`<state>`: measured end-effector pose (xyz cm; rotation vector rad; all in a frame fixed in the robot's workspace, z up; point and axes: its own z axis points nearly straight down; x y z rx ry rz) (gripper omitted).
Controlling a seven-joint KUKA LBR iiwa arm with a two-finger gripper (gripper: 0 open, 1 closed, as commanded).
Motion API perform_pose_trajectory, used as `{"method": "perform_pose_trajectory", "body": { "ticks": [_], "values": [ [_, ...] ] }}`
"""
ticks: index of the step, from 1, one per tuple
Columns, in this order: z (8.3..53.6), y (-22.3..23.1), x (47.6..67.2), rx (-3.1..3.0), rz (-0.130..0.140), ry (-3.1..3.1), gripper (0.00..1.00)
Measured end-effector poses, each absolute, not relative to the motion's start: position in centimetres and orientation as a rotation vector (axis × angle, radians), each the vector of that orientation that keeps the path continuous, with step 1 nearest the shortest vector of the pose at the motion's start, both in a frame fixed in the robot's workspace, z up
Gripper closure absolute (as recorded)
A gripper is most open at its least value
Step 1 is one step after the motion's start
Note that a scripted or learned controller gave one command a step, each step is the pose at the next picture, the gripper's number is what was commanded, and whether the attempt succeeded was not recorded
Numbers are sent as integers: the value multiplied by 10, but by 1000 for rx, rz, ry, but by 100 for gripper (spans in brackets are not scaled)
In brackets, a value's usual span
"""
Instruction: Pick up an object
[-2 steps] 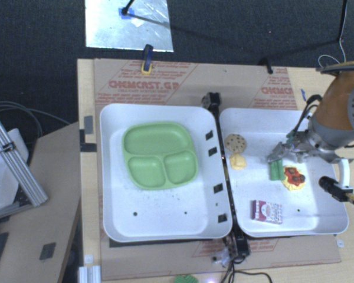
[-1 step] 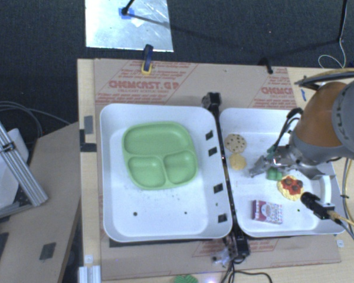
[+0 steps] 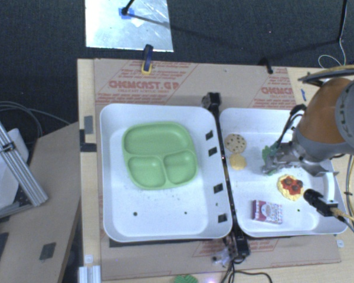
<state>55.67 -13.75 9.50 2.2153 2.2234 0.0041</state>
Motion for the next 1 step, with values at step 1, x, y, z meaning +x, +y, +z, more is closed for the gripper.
{"method": "perform_pose_trajectory", "body": {
  "ticks": [1],
  "values": [
    [95, -138, 557, 2216, 4, 2223, 0]
  ]
}}
